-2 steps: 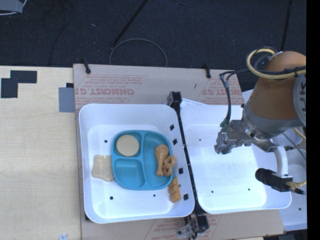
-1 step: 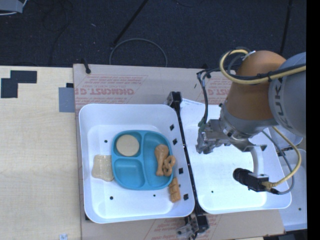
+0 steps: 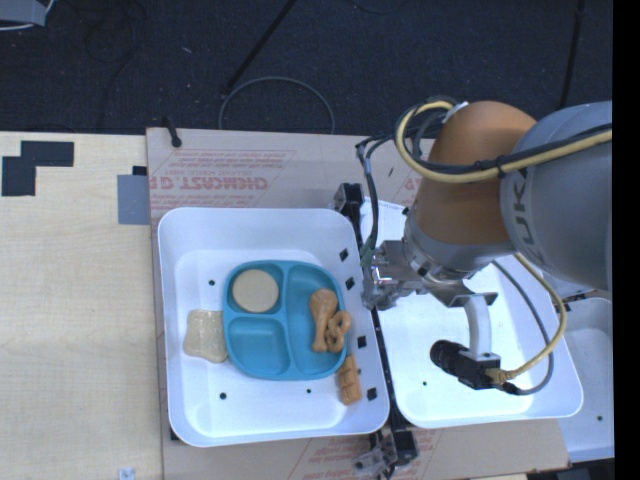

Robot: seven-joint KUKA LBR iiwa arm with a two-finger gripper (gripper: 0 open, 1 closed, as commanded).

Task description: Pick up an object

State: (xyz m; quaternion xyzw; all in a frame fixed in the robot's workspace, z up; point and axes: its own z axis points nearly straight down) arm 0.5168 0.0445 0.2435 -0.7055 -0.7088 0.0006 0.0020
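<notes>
**Status: pick not yet completed.**

1. Reference landmark: the blue plate (image 3: 260, 353), a three-compartment dish lying flat in the left bin (image 3: 200, 226). All positions below are given relative to it.

2. Candidate objects:
   - Round tan disc (image 3: 254, 290): inside the plate, in its far-left compartment.
   - Brown twisted piece (image 3: 328, 320): inside the plate, in its long right-hand compartment.
   - Pale bread-like piece (image 3: 206, 336): off the plate, touching or just beside its left edge, on the bin floor.
   - Small brown piece (image 3: 348, 380): off the plate, just beside its near-right corner, close to the bin wall.

3. Robot position: the arm (image 3: 480, 198) stands over the right bin (image 3: 525, 393), to the right of the plate. The gripper (image 3: 384, 286) sits beside the plate's right edge, over the divide between the two bins. The wrist housing covers most of it, so whether it is open or closed cannot be told. No object is visible in its grasp.

4. Progress assessment: all four candidates rest in the left bin, on or beside the plate, and none is lifted. The grasp and the lift both remain outstanding.

5. Remaining work, as judged: shift toward the plate, descend on one candidate, close, raise. The twisted piece and the small brown piece lie nearest.

The desk (image 3: 70, 298) extends to the left of the plate.
</notes>
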